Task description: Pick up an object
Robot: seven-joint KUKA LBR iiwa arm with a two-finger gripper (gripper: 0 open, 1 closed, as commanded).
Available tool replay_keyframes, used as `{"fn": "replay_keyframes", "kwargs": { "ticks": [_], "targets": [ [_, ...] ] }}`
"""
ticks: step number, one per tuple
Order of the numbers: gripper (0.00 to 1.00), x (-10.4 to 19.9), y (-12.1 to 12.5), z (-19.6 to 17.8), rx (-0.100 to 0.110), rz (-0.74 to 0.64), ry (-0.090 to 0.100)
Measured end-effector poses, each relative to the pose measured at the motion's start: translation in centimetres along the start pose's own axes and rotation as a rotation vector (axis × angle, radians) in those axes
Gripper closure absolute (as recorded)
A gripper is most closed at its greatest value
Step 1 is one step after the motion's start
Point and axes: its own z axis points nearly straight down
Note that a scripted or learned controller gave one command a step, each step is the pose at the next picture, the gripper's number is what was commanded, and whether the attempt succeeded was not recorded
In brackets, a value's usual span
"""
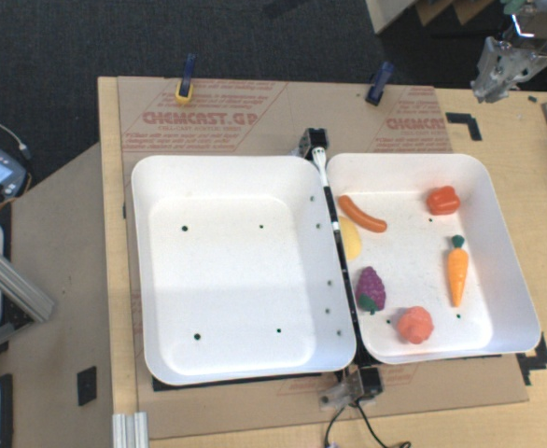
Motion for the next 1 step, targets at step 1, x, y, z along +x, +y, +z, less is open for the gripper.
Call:
{"fn": "replay_keyframes", "kwargs": {
  "ticks": [1],
  "targets": [
    [1.00, 0.02, 0.08, -1.05, -0.004, 0.000, -0.002]
  ]
}}
